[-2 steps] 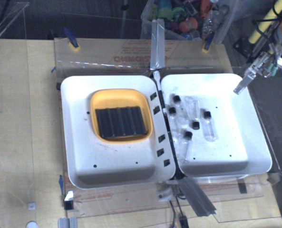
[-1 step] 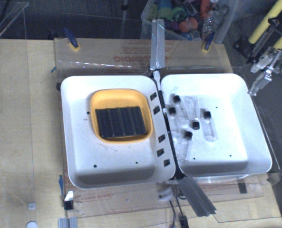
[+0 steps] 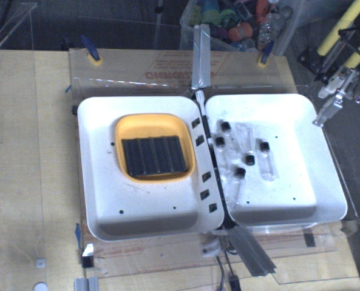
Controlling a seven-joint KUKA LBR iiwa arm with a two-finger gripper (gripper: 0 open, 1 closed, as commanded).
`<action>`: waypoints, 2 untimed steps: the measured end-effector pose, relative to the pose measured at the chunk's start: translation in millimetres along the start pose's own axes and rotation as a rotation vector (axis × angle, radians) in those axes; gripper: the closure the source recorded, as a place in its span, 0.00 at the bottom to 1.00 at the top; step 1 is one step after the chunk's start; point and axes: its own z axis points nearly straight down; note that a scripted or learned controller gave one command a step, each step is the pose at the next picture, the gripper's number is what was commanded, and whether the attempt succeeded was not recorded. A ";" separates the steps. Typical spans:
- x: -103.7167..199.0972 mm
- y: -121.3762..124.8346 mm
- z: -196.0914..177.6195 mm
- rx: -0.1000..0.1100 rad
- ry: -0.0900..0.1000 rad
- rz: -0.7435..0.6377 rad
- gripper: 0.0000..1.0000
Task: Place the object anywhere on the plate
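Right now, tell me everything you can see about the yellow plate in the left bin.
The yellow plate is a rounded square dish with a raised rim, plastic by its look. It lies flat in the left bin, toward the back and centre. A dark ribbed rectangular insert lies on it, covering most of its floor.

A pale wooden bench [image 3: 28, 162] fills most of the view, with dark blue carpet-like flooring [image 3: 107, 11] beyond its far edge. A clear plastic tub [image 3: 240, 11] of bright, jumbled items, possibly toys, sits behind. Clear sheeting [image 3: 137, 71] is held by blue clamps [image 3: 93, 54]. Lighting is even and soft.
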 end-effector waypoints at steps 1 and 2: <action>10.3 -2.4 -2.1 0.000 -0.001 -0.337 0.00; 0.8 3.2 30.5 -0.001 -0.001 -0.703 0.00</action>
